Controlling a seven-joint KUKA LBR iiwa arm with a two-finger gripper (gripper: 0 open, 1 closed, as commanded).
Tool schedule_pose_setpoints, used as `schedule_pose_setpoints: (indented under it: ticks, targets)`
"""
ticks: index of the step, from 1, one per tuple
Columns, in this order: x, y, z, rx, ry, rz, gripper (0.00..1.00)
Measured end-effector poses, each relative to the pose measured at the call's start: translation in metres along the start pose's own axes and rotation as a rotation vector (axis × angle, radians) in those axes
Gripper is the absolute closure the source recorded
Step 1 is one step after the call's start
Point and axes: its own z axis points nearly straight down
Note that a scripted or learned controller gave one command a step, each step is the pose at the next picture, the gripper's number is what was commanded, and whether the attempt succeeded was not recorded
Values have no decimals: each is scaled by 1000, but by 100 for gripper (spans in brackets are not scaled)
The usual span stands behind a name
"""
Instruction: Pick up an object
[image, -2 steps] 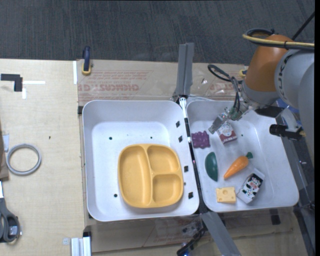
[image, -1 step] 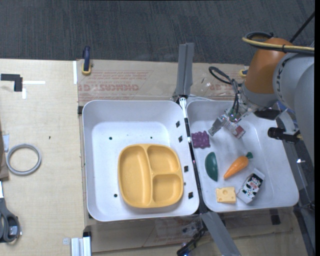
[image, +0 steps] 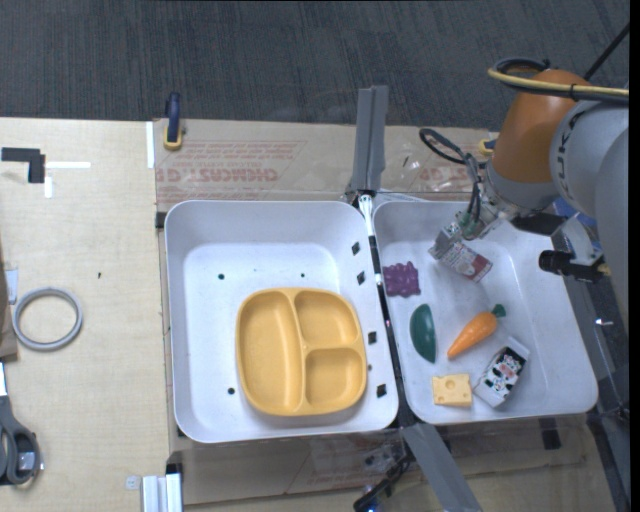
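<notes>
The grey arm with its orange band (image: 530, 135) reaches in from the right, and its two-finger gripper (image: 470, 225) is down in the far part of the right shallow white bin (image: 540, 400). Whether the claw is parted or closed cannot be made out from this angle. Directly under it, touching or nearly so, lies a small silvery packet with a red edge (image: 462, 256) — it rests tilted on the bin floor near the back wall, and nothing shows it being gripped.

Further along the same bin lie the other items: a purple bunch of toy grapes (image: 402, 279) close to the divider, a dark green oval toy vegetable (image: 424, 332) just below it, an orange toy carrot with a green top (image: 474, 333) beside that, a yellow wedge of toy cheese (image: 452, 390) near the front wall, and a small white carton with black cow patches (image: 501, 376) next to the cheese.

The left white bin (image: 200, 250) holds a yellow three-compartment plastic plate (image: 300, 350) — lying flat towards the front.

On the wooden bench at the left rests a grey ring of tape (image: 45, 318)
</notes>
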Motion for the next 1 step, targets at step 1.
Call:
schedule_pose_setpoints:
  ticks: [1]
  targets:
    - [54,26,-95,7,5,580,100]
